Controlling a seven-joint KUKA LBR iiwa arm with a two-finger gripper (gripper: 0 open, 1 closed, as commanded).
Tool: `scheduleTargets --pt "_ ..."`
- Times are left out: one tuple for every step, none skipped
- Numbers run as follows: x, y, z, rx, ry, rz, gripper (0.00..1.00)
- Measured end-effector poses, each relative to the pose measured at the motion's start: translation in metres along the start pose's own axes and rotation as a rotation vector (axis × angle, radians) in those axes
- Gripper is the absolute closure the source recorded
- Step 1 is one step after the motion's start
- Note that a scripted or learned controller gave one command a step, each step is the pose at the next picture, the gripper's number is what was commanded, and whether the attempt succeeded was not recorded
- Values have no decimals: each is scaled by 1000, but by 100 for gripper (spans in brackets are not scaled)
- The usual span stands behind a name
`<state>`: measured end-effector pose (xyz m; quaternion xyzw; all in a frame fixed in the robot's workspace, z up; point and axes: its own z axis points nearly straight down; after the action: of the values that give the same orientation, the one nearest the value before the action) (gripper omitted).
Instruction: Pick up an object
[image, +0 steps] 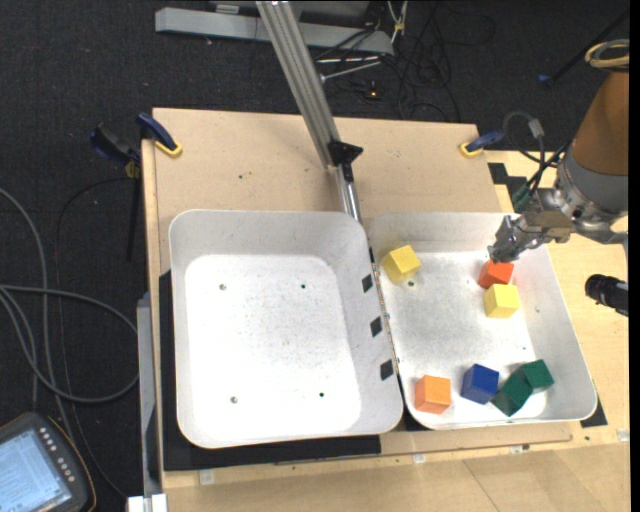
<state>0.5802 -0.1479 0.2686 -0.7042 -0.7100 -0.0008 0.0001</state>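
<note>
Gripper (503, 247) low over right bin (560, 330), just above the red-orange block (496, 273) near the far wall — likely the pick target. Grip state: cannot tell. Yellow block (501, 300) sits just beside it — crowding risk.
</note>
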Motion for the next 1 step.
scheduleTargets --pt "46 -8 -3 1 0 0 100"
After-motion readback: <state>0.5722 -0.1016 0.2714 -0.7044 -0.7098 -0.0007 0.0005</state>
